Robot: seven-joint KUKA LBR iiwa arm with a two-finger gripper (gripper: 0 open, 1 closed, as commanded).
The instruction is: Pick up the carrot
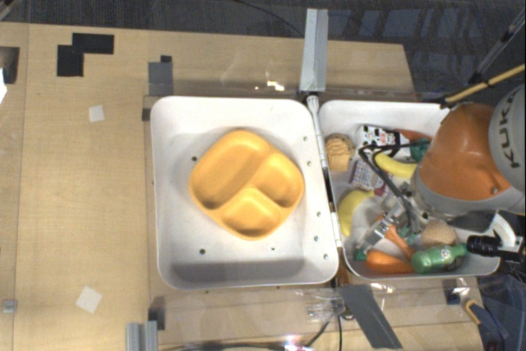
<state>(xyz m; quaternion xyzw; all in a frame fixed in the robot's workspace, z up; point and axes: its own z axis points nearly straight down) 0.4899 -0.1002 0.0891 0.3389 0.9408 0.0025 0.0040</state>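
the arm (pixel 472 156) comes in from the right and hangs over the right bin (pixel 411 109), its orange band covering much of that bin's far right side. the end effector (pixel 393 224) points down and to the left into the clutter near the bin's front, and i cannot tell from here whether it is open or closed, or whether anything sits in it.

the carrot (pixel 388 262) lies along the front wall of the right bin, just below the end effector's tip and close to it; whether they touch i cannot say. just right of the carrot lies a green bottle (pixel 437 258), and behind that a pale rounded thing half hidden by the arm. further back in the same bin are a lemon (pixel 352 208), a banana (pixel 394 166) and a brown muffin (pixel 338 148) near the left wall, with some printed packets between them.

the left bin (pixel 177 201) holds a yellow divided plate (pixel 246 182), lying about in its middle, well apart from the carrot. both bins sit side by side on the wooden worktop (pixel 74 201).
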